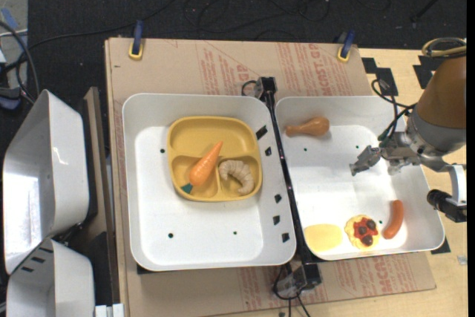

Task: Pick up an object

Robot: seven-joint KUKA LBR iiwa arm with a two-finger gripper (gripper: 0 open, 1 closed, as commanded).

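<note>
Right bin (415, 131): drumstick (308, 128) near back wall, sausage (393, 219), small pizza (363, 230) and yellow disc (323, 236) along front. Tool (369, 159) hangs over bin middle, holding nothing; finger spread indeterminate. Left bin (148, 159): yellow plate (182, 141) carrying carrot (205, 163) and shrimp (237, 174).

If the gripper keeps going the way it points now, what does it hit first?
The gripper points toward the view's left and slightly down. Nothing lies close ahead, so probably bare floor of the right bin, then the divider. The drumstick sits off that line. Height is unclear.
</note>
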